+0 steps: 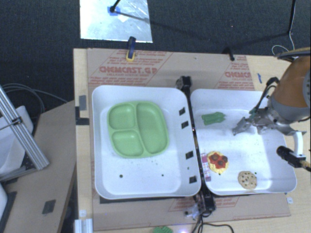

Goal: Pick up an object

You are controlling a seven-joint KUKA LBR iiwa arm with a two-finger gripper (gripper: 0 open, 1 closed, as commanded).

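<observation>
From above, the grey metal two-finger gripper (239, 128) hangs over the smooth right white bin (286, 178), its spread impossible to tell. A small green ridged toy (213, 118) lies just left; a round speckled cookie (247, 179) lies nearer the front.

Pale green divided tray (137, 129); white bins (146, 188); green toy (213, 118); red-and-yellow pizza (217, 162); brown-speckled cookie (247, 179)

My arm (294, 93) is cut off by the right frame edge, only the orange band and wrist in frame. My gripper (241, 127), right of centre, is too small and blurred to read. Bottom centre, a green object (163, 229) is clipped by the frame edge, can't identify it.
</observation>
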